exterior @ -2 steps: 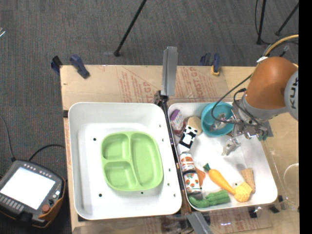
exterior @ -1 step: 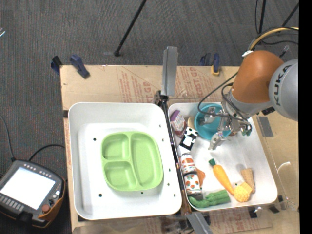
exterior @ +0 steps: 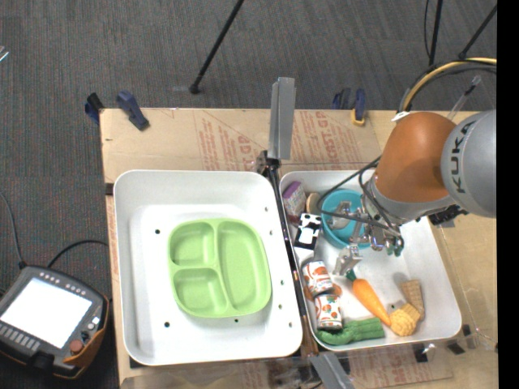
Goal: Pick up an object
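My gripper [exterior: 351,259] hangs low over the middle of the right bin [exterior: 434,254], just below the teal bowl [exterior: 339,219] and right above the top end of the orange carrot [exterior: 369,298]. Left of it lie two small labelled cans [exterior: 319,278] [exterior: 328,310]. A green pea-pod toy [exterior: 354,331] rests at the bin's front edge. Right of the carrot lie a corn cob [exterior: 405,320] and a waffle cone [exterior: 414,292]. A black-and-white block [exterior: 306,229] and a purple item [exterior: 292,194] sit by the bin's left wall. Nothing visibly sits in the gripper.
The left bin [exterior: 138,209] holds a light green divided plate [exterior: 219,267]. A grey upright post [exterior: 282,124] stands behind the wall between the bins. The arm's orange band [exterior: 415,159] covers the right bin's far corner. A handheld control pendant [exterior: 49,318] lies on the floor at the left.
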`<state>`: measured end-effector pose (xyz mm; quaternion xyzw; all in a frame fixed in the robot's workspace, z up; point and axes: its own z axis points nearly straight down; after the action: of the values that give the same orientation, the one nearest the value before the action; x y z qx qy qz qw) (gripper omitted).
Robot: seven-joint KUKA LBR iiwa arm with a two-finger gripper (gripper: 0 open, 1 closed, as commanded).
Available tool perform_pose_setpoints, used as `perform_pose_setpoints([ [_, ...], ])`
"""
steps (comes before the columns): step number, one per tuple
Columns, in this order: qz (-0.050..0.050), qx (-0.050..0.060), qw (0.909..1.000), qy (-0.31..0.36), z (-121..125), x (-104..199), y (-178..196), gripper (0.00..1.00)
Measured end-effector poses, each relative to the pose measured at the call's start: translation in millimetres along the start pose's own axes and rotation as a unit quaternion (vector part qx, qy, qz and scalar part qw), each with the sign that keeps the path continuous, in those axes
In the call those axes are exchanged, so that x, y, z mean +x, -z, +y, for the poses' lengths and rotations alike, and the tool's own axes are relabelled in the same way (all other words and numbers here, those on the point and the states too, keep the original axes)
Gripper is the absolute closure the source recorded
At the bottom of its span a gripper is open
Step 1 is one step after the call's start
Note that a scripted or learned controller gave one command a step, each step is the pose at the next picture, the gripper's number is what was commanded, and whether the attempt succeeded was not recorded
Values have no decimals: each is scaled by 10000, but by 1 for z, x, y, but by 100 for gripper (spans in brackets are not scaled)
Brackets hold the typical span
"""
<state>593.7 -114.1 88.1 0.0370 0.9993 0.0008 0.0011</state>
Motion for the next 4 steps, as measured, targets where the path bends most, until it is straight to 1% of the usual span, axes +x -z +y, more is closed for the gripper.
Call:
perform_pose_setpoints([
  [1,26,7,9952,-978,-17,106,-1,0],
  [2,3,35,9998,-194,19,108,0,0],
  [3,-12,7,9958,-911,21,118,0,0],
  [4,5,4,9967,-806,25,53,-1,0],
])
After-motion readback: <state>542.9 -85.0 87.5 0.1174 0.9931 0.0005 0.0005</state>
